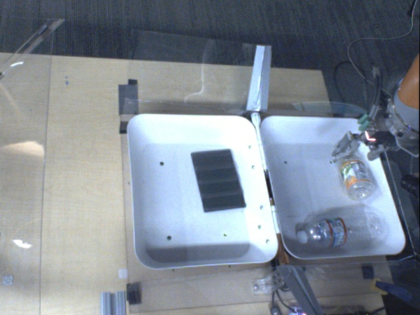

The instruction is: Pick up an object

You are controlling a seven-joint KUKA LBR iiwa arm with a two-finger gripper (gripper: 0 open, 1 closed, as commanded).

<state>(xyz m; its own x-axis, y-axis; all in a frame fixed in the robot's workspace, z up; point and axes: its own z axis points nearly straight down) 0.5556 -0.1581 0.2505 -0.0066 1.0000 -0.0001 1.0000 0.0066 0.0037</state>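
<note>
Claw (354, 148) hangs just above the small bottle (357, 179) by the right bin's (295, 130) far-right edge; fingers' state unclear.

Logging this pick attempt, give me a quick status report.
Gripper over right bin, at small bottle. Second bottle lies nearer. Dark pad in left bin.

Both bins white: left bin (141, 176), right bin (295, 136). Left one has a black ribbed pad (218, 180), three raised bands. Right one: clear bottle (357, 178) with orange/yellow label, and a second clear bottle (323, 232) with white cap and a blue-red-orange label. Bench (72, 176) light tan wood. Floor (197, 12) dark blue-grey carpet. Arm (408, 97) grey with orange band; claw (357, 143) silver-grey.
</note>
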